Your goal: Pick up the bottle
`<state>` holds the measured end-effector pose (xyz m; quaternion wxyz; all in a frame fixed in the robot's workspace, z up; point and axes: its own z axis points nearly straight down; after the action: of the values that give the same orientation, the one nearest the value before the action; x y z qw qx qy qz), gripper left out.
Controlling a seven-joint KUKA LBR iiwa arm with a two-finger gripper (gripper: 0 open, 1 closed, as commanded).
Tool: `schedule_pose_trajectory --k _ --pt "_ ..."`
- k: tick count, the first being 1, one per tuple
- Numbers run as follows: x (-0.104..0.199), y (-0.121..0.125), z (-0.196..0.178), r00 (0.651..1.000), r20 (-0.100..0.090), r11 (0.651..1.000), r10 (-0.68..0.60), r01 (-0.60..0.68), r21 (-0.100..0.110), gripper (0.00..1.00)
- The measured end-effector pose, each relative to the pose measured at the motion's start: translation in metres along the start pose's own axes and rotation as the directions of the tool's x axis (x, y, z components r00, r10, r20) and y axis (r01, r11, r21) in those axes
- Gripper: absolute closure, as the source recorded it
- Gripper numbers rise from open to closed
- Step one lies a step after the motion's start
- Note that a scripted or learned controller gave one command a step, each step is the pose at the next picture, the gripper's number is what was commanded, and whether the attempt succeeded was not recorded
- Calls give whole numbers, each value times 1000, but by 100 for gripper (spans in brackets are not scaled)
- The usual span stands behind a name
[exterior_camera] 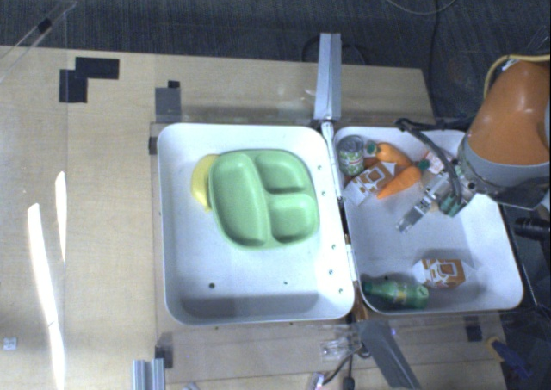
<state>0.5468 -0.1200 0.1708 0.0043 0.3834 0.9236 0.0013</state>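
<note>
slim green bottle (395,292) lies flat; metal gripper (411,218) hovers apart

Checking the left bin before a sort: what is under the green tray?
A yellow object pokes out from under the left edge of the green tray in the left bin. Only its edge shows; the rest is covered.

Left bin (176,233) holds a green divided tray (261,196), w/ sth yellow (201,182) showing under its left edge. Right bin (482,246): a small can (350,156) at far left, two carrots (396,168) beside it, a small brown-white carton (369,180) touching them, another carton (443,272) near the front. Both bins stand on the wooden tabletop (95,233).
</note>
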Motion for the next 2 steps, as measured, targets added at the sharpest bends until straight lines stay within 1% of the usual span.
schedule_pose_trajectory --k 1,2 --pt "57 -14 81 1000 7 1000 16 -16 -4 0" --pt "57 -14 81 1000 7 1000 16 -16 -4 0"
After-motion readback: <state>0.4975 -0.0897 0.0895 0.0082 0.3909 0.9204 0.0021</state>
